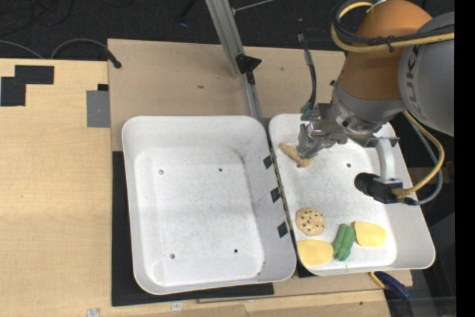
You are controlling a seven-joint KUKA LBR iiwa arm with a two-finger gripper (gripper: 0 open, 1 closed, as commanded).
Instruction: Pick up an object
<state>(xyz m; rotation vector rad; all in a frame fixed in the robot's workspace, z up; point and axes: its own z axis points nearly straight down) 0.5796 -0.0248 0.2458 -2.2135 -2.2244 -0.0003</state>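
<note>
We see the arm (386,63) reaching in from the right over the right bin (415,252), its orange band bulging above the wrist. The claw (306,151) hangs low at the bin's upper left corner, right over a small tan stick-like piece (292,154) that lies on the bin floor close to the left wall. The claw's tips seem to touch or nearly touch that piece, but we cannot tell whether the claw is spread or pressed together, nor whether the piece sits between its tips.

Toward the near end of the same bin lie four more things. A round speckled cookie (309,220) rests by the left wall. Just below it is a yellow lump (315,252); a green pod-shaped thing (344,241) lies beside that, touching or nearly touching it; and a second yellow lump (369,234) sits on the green thing's right.

The left bin (141,137) stands alongside, the two rims meeting in the middle. Both rest on the table (52,159).
</note>
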